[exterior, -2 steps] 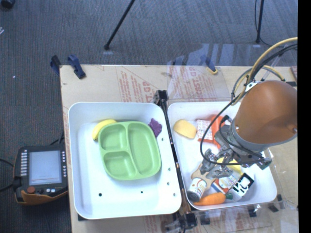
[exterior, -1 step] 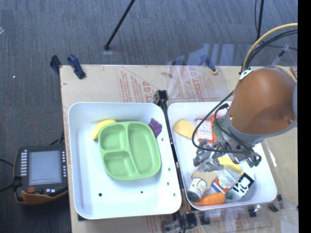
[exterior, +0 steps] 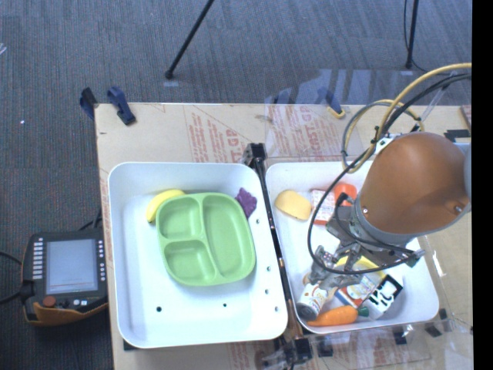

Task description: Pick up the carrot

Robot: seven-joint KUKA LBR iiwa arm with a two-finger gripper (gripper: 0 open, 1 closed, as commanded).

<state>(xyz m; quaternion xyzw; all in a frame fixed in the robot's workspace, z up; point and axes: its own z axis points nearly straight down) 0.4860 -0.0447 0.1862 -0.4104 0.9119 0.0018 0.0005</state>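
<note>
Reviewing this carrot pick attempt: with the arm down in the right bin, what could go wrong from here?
The carrot lies against the right bin's near wall, so the gripper may hit the rim or lack room to close around it. A bottle and other packets crowd it, so a wrong or double grab seems likely. The arm's bulk hides much of the bin.

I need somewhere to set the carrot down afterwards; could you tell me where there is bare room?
Left bin: bare floor along its front and left walls, around the green tray. Right bin: crowded near the carrot and gripper.
</note>
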